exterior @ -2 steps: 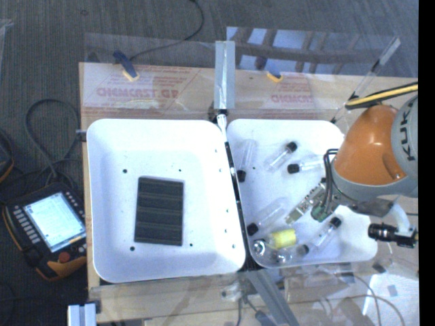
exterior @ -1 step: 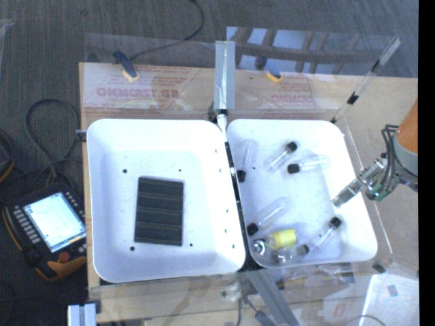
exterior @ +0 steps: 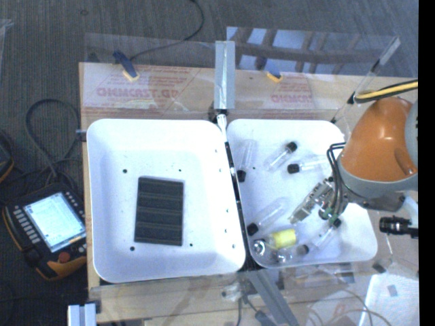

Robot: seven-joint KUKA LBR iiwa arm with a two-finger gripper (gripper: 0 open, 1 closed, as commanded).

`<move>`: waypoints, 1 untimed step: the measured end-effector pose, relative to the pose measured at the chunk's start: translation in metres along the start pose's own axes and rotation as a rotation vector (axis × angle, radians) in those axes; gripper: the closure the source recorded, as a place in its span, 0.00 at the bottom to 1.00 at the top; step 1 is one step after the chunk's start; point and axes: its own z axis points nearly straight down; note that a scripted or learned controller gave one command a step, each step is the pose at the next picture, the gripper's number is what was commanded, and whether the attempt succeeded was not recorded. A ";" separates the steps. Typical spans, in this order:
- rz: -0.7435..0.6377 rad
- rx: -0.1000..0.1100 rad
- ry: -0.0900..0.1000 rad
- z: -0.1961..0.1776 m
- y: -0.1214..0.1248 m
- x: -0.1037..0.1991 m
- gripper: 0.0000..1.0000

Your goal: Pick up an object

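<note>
Looking down: you see two white bins side by side on the tabletop (exterior: 156, 87), arm entering from the right of the frame.
Arm: grey body with orange band (exterior: 380, 141) at the right edge, upper-middle, hanging over the right bin.
Pincer: you find the pincer (exterior: 314, 206) low in the right bin, a metallic assembly pointing toward lower left; you cannot tell from this slant whether it is parted or closed, and nothing is visibly between its tips.
Right bin: right bin (exterior: 238, 131) holds the loose items.
Clear vials: black-capped clear vial (exterior: 281, 155) in the upper middle of that bin; second vial (exterior: 304, 165) just right of it; third vial (exterior: 267, 219) near the bin's left wall, lower down; fourth vial (exterior: 324, 236) just below the pincer.
Yellow piece: yellow object (exterior: 283, 238) near the bin's bottom edge, below and left of the pincer, apart from it.
Metal ring: small round metal ring (exterior: 259, 248) at the bin's lower left corner, just left of the yellow object.
Left bin: left bin (exterior: 109, 148) holds a dark ribbed rectangular block (exterior: 160, 210), lying flat near its centre.
Outside: handheld pendant (exterior: 46, 229) with lit screen on the floor at the frame's left edge.
</note>
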 end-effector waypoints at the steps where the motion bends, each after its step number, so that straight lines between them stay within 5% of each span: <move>1: -0.019 -0.007 -0.011 0.069 -0.040 -0.042 0.00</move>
